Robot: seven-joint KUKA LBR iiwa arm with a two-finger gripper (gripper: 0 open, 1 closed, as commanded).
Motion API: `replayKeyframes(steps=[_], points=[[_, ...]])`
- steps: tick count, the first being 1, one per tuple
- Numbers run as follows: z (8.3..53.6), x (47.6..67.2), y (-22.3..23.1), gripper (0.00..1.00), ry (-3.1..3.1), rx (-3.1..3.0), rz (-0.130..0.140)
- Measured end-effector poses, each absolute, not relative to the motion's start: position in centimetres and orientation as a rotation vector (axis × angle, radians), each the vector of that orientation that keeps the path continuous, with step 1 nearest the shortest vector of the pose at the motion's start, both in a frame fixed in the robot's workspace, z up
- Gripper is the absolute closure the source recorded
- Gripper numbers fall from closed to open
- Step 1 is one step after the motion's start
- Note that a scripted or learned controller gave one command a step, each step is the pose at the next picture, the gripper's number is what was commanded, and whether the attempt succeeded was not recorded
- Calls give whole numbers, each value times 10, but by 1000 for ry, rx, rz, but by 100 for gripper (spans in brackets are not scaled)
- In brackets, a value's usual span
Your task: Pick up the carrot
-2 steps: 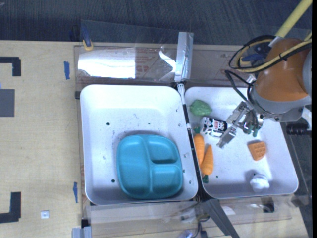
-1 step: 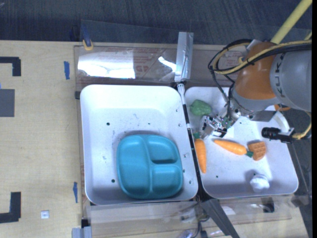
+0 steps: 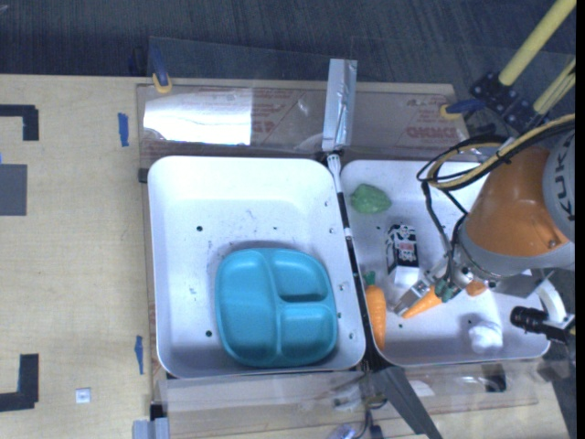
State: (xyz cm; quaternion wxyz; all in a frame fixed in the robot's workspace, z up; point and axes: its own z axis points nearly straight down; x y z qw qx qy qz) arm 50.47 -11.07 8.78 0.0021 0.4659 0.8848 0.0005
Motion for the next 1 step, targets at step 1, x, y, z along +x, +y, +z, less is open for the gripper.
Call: replayKeyframes(steps=[1], points=[[88, 482, -116, 0, 2575, 1789, 8]])
